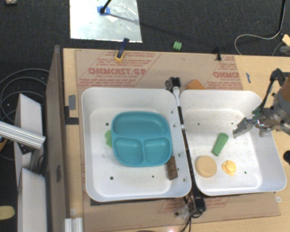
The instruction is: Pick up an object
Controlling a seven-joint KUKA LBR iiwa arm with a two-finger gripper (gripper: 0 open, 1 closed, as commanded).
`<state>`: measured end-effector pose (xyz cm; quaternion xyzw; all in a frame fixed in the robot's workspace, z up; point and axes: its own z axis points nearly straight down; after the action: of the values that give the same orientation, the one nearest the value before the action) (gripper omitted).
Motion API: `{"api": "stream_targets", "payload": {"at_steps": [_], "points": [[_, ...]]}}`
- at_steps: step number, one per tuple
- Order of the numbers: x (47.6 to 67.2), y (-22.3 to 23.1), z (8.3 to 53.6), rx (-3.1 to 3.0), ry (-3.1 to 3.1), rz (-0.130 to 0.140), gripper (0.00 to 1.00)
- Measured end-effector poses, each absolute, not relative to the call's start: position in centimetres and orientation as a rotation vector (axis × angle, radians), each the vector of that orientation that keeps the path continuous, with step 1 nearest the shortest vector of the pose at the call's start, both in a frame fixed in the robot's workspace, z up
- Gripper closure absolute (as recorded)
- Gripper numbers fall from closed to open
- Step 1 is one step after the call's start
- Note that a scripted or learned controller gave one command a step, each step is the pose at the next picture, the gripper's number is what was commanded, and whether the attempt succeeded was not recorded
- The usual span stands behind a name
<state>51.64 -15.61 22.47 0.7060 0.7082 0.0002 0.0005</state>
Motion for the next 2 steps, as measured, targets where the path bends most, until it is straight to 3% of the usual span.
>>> {"api": "stream_targets", "payload": {"at_steps": [1,2], "points": [[56.1,-13.2,8.2,2.216,2.233,-0.002,0.0],[56.1,-13.5,10.0,2.215,2.224,0.003,1.0]]}}
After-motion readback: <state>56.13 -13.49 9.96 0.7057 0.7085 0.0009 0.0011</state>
